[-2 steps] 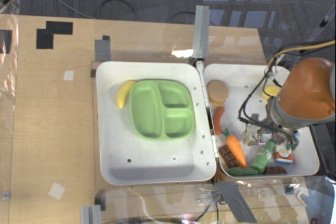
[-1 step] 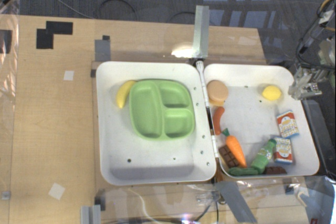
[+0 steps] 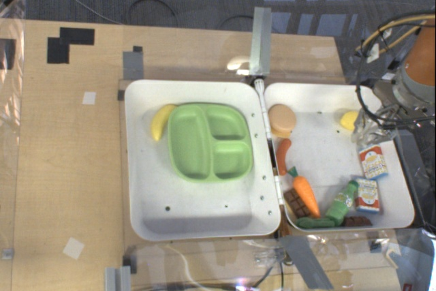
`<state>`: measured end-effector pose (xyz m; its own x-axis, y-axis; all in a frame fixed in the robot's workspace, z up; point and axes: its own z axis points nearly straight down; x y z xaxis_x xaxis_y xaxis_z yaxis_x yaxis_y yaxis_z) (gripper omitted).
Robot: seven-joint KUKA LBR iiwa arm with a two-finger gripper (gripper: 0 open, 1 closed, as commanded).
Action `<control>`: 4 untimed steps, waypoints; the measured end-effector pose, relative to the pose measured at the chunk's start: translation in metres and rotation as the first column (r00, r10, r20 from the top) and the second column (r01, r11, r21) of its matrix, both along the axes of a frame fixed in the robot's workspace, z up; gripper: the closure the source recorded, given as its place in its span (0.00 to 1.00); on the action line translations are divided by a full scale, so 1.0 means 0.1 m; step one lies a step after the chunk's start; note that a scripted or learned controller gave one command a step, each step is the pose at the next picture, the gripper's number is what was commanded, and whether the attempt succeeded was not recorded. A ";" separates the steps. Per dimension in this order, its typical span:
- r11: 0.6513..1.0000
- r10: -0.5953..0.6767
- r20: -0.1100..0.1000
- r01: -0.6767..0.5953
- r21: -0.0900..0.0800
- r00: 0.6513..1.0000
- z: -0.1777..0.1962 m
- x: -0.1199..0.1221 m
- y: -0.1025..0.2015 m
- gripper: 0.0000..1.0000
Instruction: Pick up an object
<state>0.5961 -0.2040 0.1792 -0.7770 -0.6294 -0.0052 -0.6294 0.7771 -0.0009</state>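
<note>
Seen from above at a slant, the bench (image 3: 68, 167) carries two shallow white bins set side by side, their inner rims touching along the middle. The left bin (image 3: 146, 208) holds a green divided plate (image 3: 208, 141) lying flat near its centre, and a banana (image 3: 161, 120) rests just beside the plate's left edge. The right bin (image 3: 320, 153) is crowded with small toy foods: a tan round bun (image 3: 282, 118) in the upper left corner, a red sausage (image 3: 283, 155) just below it, an orange carrot (image 3: 306, 194) with a green top pointing up-left, a brown chocolate bar (image 3: 293, 202) beside the carrot, a green bottle (image 3: 344, 200) lying tilted near the lower rim, two small cartons (image 3: 372, 162) near the right wall, and a yellow lemon (image 3: 349, 120) by the upper right. The arm (image 3: 415, 71) reaches in from the right, and the gripper (image 3: 373, 131) hangs low over the right bin, between the lemon and the upper carton. Whether its fingers are apart or together cannot be told here, and nothing is visibly held between them.
</note>
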 end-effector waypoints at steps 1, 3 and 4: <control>1.000 -0.001 0.005 0.001 -0.002 1.000 0.03 0.01 -0.01 0.00; 1.000 0.004 0.012 -0.004 -0.005 1.000 -0.89 -0.26 -0.02 0.00; 0.999 -0.050 0.015 0.050 -0.005 0.999 -0.89 -0.42 0.08 0.00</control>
